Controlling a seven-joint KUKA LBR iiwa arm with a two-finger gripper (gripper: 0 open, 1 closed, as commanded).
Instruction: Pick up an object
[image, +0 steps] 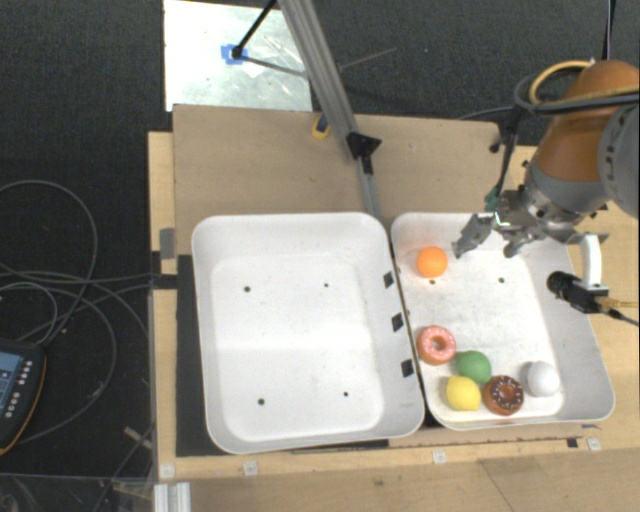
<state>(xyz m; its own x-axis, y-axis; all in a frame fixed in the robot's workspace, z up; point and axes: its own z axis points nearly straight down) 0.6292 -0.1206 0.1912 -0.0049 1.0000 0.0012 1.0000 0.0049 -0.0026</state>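
I see the gripper over the far end of the right bin, fingers spread apart with nothing between them. Nearest thing to it is the orange ball, lying on the bin floor just to the camera's left of the left fingertip, slightly nearer the camera, not touching as far as I can tell. The rest sit clustered at the near end, well apart from the gripper: pink donut, green ball, lemon, brown donut, white ball. The green ball, lemon and brown donut look packed against each other. Left bin sits alongside, touching at the middle.
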